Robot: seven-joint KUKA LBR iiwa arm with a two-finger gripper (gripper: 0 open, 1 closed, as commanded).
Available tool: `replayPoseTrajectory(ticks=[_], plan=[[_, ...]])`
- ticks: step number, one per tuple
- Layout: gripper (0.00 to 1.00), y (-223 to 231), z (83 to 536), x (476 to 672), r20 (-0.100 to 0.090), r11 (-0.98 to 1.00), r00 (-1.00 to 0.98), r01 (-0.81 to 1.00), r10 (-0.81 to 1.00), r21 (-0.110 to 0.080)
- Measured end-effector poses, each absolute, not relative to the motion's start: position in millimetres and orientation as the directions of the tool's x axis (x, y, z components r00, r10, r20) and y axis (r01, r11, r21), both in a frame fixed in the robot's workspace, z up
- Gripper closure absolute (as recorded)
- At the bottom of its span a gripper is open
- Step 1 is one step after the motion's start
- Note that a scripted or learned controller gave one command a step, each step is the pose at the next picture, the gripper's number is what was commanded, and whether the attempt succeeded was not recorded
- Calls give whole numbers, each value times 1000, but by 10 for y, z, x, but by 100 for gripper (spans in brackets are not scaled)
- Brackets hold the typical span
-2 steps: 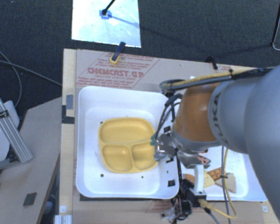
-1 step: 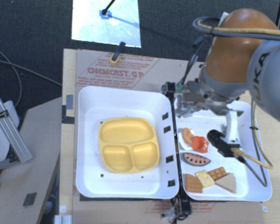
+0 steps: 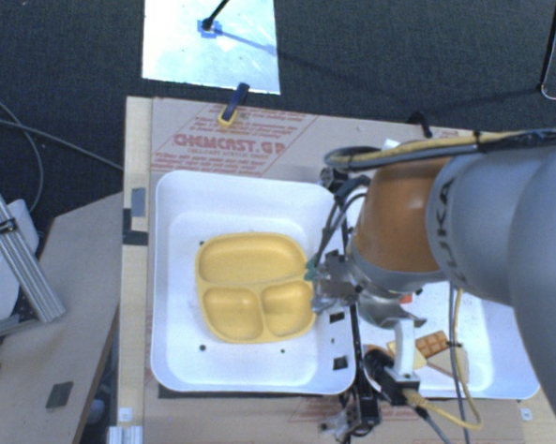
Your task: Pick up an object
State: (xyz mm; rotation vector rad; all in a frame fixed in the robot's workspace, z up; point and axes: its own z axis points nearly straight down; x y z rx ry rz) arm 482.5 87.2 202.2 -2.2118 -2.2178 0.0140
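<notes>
Grey arm (image 3: 503,221), orange band (image 3: 400,224), black and yellow cables (image 3: 436,409)

The grey KUKA arm (image 3: 503,221) reaches in from the right edge of the bench, its thick final link crossing the upper right of the frame. The orange band (image 3: 400,219) above the wrist faces the camera, and the wrist bends downward near the bench's middle. The end effector (image 3: 325,290) hangs low beneath it, cables trailing toward the front edge.
</notes>
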Motion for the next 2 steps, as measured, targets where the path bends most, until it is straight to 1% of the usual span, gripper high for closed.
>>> replayPoseTrajectory(ticks=[1, 2], plan=[[100, 425, 2572, 4880, -1, -3, 3, 1000, 1000, 7], [100, -440, 1804, 5010, -4, -8, 8, 1000, 1000, -5]])
